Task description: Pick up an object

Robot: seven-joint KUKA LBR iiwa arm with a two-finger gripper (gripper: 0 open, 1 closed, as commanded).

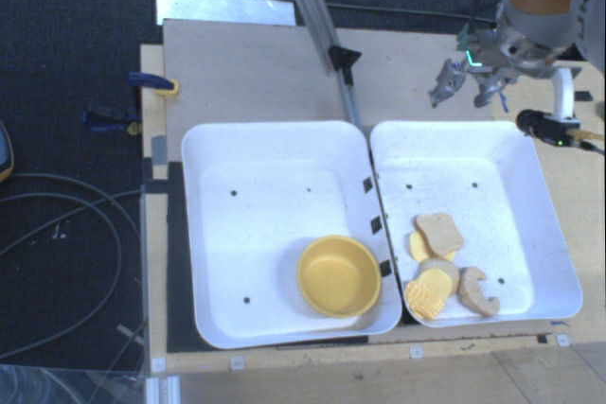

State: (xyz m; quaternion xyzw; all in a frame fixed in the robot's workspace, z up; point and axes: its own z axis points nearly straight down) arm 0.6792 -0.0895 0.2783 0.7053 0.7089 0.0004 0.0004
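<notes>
My gripper (pixel 466 91) hangs above the bench just beyond the far edge of the right bin (pixel 530 166). Its two fingers are spread apart, open, with nothing between them. Well below it, in the near left part of the right bin, lies a cluster of small things: a tan toast slice (pixel 439 233), a yellow round piece (pixel 419 247), a ridged yellow piece (pixel 428 295) and a tan curved piece (pixel 476 290). A yellow bowl (pixel 338 275) sits upright in the left bin (pixel 227 203), near its front right corner.
A slanted metal pole (pixel 312 0) with a black clamp crosses the bench behind the bins. A yellow and blue clamp (pixel 142 95) grips the bench's left edge. Cables lie on the dark floor at left.
</notes>
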